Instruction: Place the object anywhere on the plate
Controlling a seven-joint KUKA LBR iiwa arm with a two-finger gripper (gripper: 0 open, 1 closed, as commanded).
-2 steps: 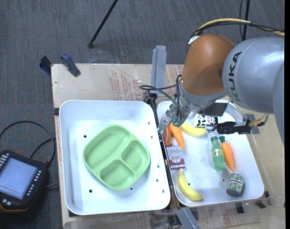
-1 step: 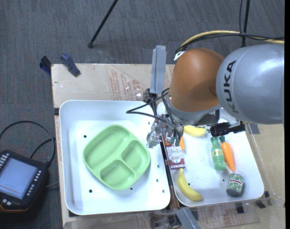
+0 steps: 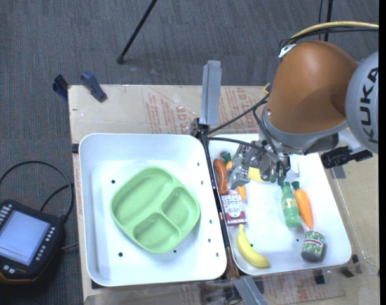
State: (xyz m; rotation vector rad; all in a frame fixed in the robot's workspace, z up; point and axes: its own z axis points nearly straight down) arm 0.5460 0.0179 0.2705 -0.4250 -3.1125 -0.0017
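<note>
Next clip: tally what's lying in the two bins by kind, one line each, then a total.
Green divided plate, left bin: 1
Carrots (one by the bottle, one at the right bin's left edge): 2
Banana: 1
Green bottle: 1
Small jar: 1
Small carton: 1
Total: 7, leaving out items partly hidden under the gripper.

Slanted overhead view of both bins

Bright, even light from overhead; the white bins glare a little — soft shadows under the arm; slightly soft focus throughout.
</note>
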